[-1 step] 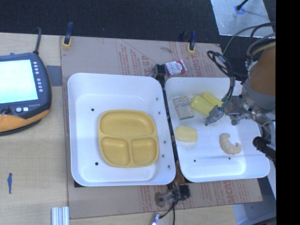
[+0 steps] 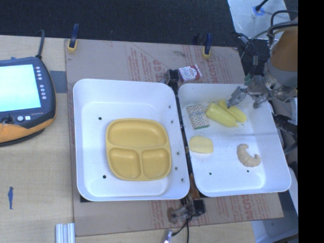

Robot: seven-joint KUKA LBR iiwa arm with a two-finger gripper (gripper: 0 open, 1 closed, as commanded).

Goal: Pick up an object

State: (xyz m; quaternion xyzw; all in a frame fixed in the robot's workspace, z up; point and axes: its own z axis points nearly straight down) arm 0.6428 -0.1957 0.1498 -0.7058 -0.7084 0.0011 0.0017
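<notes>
The right bin [image 2: 263,184] holds a yellow corn-like piece [image 2: 226,114], a small patterned square pad [image 2: 197,116], a pale yellow wedge [image 2: 201,145] and a beige croissant-shaped item [image 2: 248,156]. My gripper [image 2: 247,99] hangs over the bin's far right corner, just up and to the right of the corn-like piece. Its two fingers are spread open with nothing between them. One fingertip [image 2: 236,99] is close to the yellow piece's far end.
The left bin [image 2: 91,135] holds a yellow divided plate [image 2: 138,149]. A small red and white packet [image 2: 188,73] lies beyond the bins. A teach pendant with a lit screen [image 2: 23,97] rests at the far left. Cables and arm hardware crowd the right edge.
</notes>
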